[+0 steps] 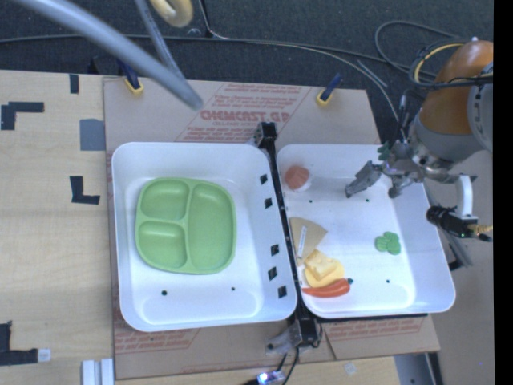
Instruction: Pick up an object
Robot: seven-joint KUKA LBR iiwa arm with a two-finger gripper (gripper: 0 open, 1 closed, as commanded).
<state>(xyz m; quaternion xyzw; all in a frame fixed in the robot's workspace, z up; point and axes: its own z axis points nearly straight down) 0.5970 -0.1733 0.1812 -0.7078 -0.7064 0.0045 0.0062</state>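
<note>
The right bin holds several small items: a pink round piece at its far left corner, a small green leafy piece toward the right, a tan wedge, a yellow lump and a red chili near the front left. My gripper hangs over the far right part of this bin, above bare white floor. Its fingers stand spread and open, with nothing between them. The pink piece lies well to its left, and the green piece lies below it toward the front.
The left bin holds a green divided plate. A black divider strip runs between the bins. Cables trail across the dark surface behind the bench. A grey pole slants across the top left.
</note>
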